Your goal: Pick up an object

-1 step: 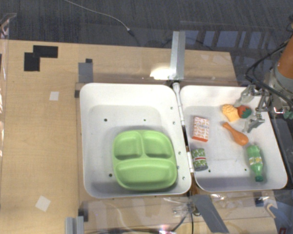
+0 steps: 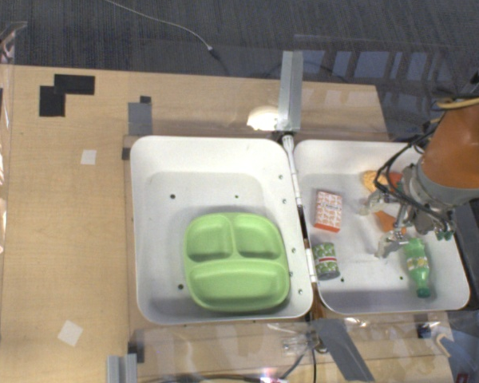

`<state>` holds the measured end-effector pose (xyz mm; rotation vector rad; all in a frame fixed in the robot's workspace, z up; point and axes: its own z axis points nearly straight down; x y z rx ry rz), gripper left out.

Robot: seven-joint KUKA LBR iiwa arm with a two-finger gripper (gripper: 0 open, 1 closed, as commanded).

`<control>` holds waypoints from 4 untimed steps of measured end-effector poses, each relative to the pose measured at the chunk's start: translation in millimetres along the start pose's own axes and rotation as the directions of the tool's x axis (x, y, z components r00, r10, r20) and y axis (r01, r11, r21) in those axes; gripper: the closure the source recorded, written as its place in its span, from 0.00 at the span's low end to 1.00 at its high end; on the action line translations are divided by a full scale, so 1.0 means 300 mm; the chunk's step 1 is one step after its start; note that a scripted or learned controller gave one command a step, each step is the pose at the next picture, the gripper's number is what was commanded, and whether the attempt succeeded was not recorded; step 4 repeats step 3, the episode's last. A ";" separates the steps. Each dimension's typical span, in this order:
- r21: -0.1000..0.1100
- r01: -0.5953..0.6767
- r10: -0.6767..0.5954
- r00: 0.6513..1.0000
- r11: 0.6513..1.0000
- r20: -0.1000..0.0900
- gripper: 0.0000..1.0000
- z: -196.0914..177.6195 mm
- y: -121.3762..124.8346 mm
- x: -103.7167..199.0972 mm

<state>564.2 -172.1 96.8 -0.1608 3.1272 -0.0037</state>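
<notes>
I am hovering the two-finger gripper (image 2: 393,231) low over the right white bin (image 2: 347,290), beside the green plastic bottle (image 2: 417,266).

The metal fingers are standing spread and released, nothing between them. I am judging the bottle, lying just beside the fingertips near the bin's front right wall, as the likeliest target; being round, it may roll aside or wedge against the wall. The small red-and-white patterned box (image 2: 329,211) and the short green-labelled can (image 2: 326,259) are lying apart to the left, the green divided plastic tray (image 2: 236,261) in the other bin.
</notes>
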 end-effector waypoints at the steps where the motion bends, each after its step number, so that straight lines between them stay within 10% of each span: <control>1: 0.003 0.009 -0.009 1.000 1.000 0.009 1.00 -0.043 0.006 -0.012; 3: -0.002 -0.488 0.488 0.873 0.873 -0.004 1.00 -0.299 0.390 -0.017; 4: -0.002 -0.488 0.488 0.873 0.873 -0.004 1.00 -0.299 0.390 -0.017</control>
